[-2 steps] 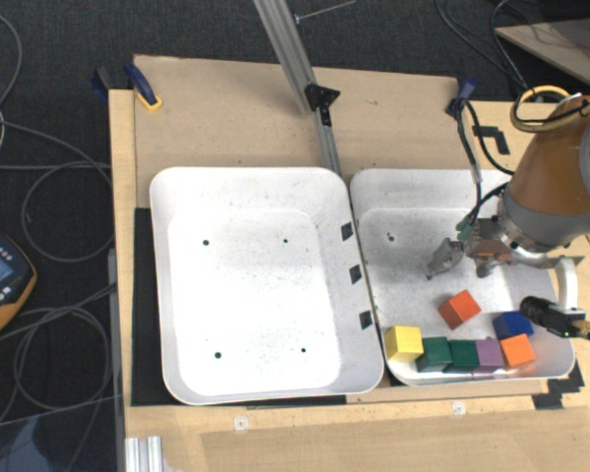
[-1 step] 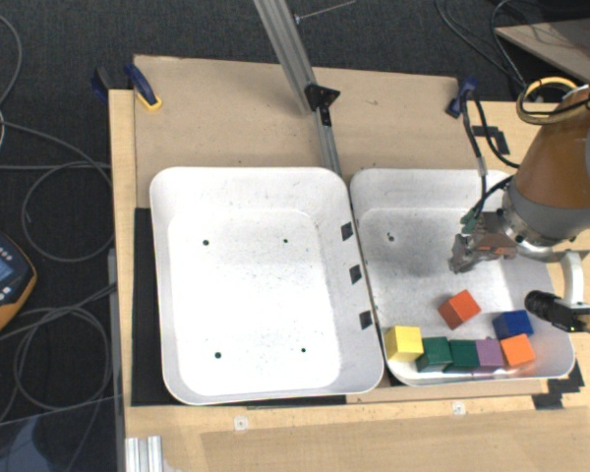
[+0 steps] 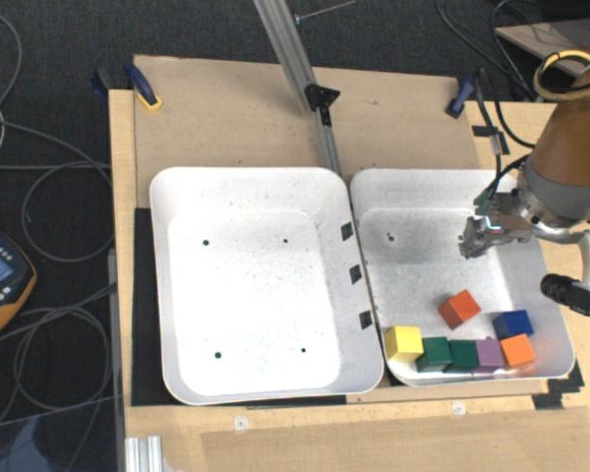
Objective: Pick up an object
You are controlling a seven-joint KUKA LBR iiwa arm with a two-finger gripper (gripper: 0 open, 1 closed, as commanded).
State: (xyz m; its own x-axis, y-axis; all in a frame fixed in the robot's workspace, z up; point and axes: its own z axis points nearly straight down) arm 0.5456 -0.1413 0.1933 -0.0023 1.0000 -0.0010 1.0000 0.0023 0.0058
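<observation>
Pincer (image 3: 480, 236), its state impossible to tell, hangs over the right bin (image 3: 374, 205) above the red-orange block (image 3: 460, 308), which lies apart from the others, looks light and rigid, and should suit gripping across opposite flat faces.

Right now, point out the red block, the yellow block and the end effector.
red block (image 3: 460, 308), camera view, top face.
yellow block (image 3: 405, 341), camera view, top face.
end effector (image 3: 475, 243), camera view, between the fingertips.
</observation>
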